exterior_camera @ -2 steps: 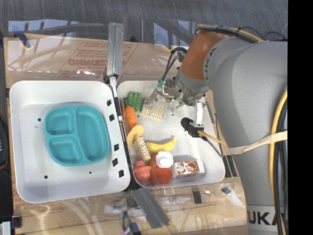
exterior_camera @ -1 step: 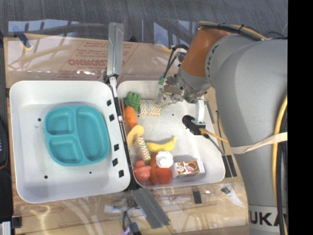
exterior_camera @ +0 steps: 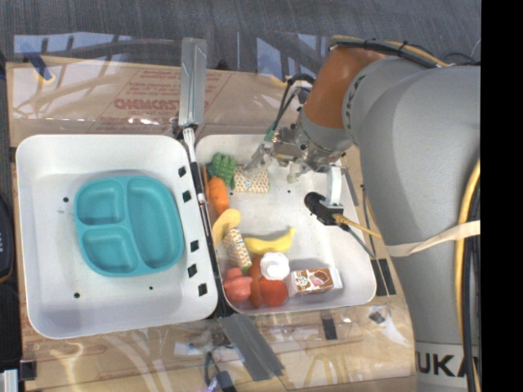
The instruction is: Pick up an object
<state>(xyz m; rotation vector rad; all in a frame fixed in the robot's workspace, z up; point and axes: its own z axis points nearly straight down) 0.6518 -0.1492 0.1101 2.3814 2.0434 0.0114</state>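
The right white bin (exterior_camera: 347,256) holds several toy foods. A green leafy piece (exterior_camera: 221,168) and an orange carrot (exterior_camera: 216,194) lie along its left wall, with a speckled pale square (exterior_camera: 252,182) beside them. Lower down are a yellow banana (exterior_camera: 271,242), a second yellow piece (exterior_camera: 225,221), a patterned cylinder (exterior_camera: 239,250), a white-capped item (exterior_camera: 275,265), red and pink pieces (exterior_camera: 245,289) and a small carton (exterior_camera: 315,280). My gripper (exterior_camera: 276,149) hangs over the bin's back part, just above and right of the speckled square. Nothing visible is held in it.
The left white bin (exterior_camera: 41,300) carries a teal divided plate (exterior_camera: 128,223). A metal bar (exterior_camera: 193,80) stands along the divide between the bins. The grey arm (exterior_camera: 417,153) covers the right side, and a black part (exterior_camera: 323,207) juts over the right bin's right half.
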